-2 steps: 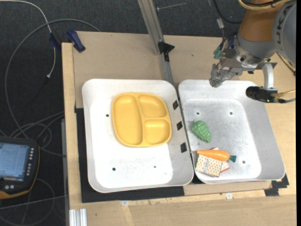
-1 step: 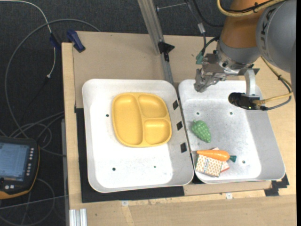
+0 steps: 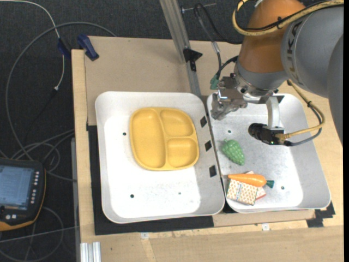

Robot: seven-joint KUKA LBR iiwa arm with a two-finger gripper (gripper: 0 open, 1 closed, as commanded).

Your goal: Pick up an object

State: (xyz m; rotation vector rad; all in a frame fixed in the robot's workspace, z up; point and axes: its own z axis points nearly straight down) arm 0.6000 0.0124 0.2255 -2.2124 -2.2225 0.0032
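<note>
Gripper (image 3: 222,107) sits over the far-left corner of the right bin (image 3: 305,146), fingers pointing down at the bin floor; can't tell how wide the jaws stand from this angle, nothing visible between them. Grey arm with orange band (image 3: 270,21) comes in from the right above it. In the same bin, nearer the camera: green grape bunch (image 3: 234,151) just below the gripper and apart from it, then an orange carrot (image 3: 248,179) lying across a small patterned carton (image 3: 242,192) at the near edge. Left bin (image 3: 109,146) holds a yellow divided tray (image 3: 163,138). Both bins rest on a tan bench (image 3: 82,146); dark carpet floor around, cables and a handheld pendant (image 3: 19,192) at left.
</note>
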